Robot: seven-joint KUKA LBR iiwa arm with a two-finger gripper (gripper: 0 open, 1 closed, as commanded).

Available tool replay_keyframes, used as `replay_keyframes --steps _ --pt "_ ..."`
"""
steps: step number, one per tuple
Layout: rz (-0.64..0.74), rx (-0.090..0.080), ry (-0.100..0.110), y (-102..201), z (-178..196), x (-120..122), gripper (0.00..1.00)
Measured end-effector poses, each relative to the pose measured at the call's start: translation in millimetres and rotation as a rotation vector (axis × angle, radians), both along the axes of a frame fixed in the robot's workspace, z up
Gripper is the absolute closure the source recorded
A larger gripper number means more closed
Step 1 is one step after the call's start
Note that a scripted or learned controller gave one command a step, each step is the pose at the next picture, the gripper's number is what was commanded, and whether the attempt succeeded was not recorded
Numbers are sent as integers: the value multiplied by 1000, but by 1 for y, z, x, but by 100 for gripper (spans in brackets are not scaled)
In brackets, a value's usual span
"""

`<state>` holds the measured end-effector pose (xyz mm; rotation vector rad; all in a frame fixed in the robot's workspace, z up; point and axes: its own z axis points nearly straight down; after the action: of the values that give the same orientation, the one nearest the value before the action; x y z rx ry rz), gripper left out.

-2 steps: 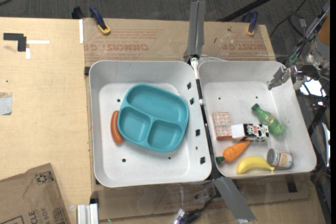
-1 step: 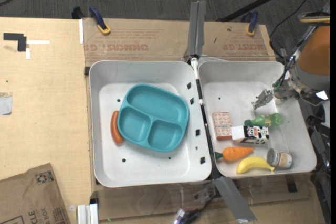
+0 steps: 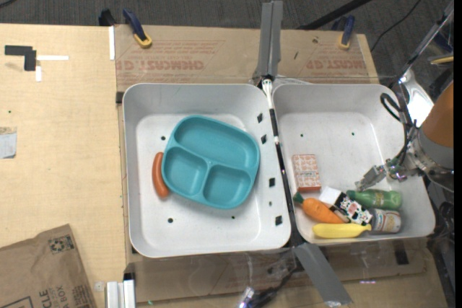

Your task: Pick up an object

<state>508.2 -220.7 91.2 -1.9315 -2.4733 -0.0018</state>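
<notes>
Nearest the camera, against the front wall of the right bin [image 3: 339, 89], a tight cluster is shown: banana [image 3: 341, 231], carrot [image 3: 317, 210], carton [image 3: 352, 210], can [image 3: 386, 221] and, just behind them, a green bottle [image 3: 375, 199] lying on its side. All of these are seen resting on the bin floor and touching or nearly touching one another. Nothing is lifted, so the pick is judged not yet made.

Just beyond the bottle, the gripper [image 3: 375, 174] is seen low over the bin floor, close to the bottle's cap end; the arm [image 3: 437, 126] enters over the bin's right wall. Whether the gripper is open or closed cannot be told at this resolution, and nothing is seen held in it. An approach is judged to be under way, with the grasp and the lift both left to do.

A small box [image 3: 306, 171] is shown alone near the left wall of the same bin, apart from the cluster. Room is judged tight at the front, where the objects are crowded against wall and corner. Bare floor is offered across the middle and the whole far half of the bin.

In the left bin [image 3: 144, 213], a teal plate [image 3: 211, 162] is set centrally with a sausage [image 3: 159, 175] at its left edge. Narrow margins of bare floor are left on all its sides.
</notes>
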Motion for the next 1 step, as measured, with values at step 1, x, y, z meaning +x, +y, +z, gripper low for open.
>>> replay_keyframes --steps 1 --pt "-276 -3 -1 39 0 -30 0"
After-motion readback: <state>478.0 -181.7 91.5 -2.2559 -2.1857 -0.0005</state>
